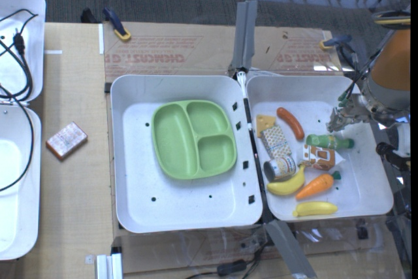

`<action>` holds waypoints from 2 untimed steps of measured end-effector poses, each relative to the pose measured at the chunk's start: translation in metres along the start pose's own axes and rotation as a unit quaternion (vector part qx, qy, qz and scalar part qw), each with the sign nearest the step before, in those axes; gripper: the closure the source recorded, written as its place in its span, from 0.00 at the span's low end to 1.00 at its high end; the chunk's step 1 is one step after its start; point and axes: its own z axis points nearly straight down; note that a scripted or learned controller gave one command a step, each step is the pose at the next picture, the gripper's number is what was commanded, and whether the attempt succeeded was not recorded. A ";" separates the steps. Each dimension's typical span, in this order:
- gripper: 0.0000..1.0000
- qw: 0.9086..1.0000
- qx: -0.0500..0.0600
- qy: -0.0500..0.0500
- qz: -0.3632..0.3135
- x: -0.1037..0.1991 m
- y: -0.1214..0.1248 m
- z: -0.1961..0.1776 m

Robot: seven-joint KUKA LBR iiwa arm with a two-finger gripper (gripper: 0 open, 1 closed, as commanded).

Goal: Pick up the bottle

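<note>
A yellow banana (316,208) lies closest to the camera, along the near edge of the right bin (385,196). Just behind it sit an orange carrot (315,185) and a second banana (285,185), then a can (279,168) and a small printed carton (319,156).

The bottle (330,141) is the green one, lying on its side toward the right edge of that bin, just behind the carton and touching or nearly touching it. Its long axis runs roughly left to right, parallel to the bin's near edge; which end carries the cap is too small to tell.

The gripper (341,115) hangs just above the bottle, toward the bin's far right corner. Its fingers are too blurred to say whether they are spread or closed, and nothing is visibly between them.

The bottle is probably a light, stiff plastic toy, smooth and round, so likely to roll or slip. The best hold looks to be across its middle, fingers closing from the far and near sides, clear of the carton.
</note>
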 end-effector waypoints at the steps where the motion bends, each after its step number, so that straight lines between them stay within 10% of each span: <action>1: 0.00 1.000 0.001 0.002 -0.001 0.002 0.000 0.000; 2: 0.00 1.000 -0.001 0.003 0.010 0.003 -0.008 0.008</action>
